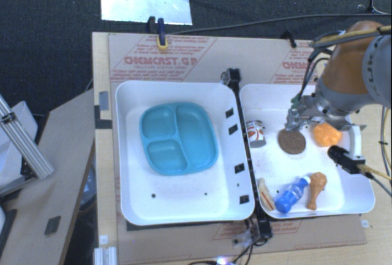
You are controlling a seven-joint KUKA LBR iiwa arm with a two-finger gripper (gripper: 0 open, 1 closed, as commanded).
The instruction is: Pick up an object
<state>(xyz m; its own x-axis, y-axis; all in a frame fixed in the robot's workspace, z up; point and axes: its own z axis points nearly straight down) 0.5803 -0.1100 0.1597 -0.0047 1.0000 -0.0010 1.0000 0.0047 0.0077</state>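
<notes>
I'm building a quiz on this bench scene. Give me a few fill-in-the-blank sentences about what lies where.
The divided plate in the left bin is coloured ____.
The gripper hovers over the ____ bin.
The brown disc lies beside an ____ lump.
The blue bottle lies next to a toy ____.

Missing words: blue; right; orange; drumstick

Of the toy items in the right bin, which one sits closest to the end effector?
The brown round cookie, just below the end effector. The orange piece, small can, blue bottle and drumstick lie farther off.
</notes>
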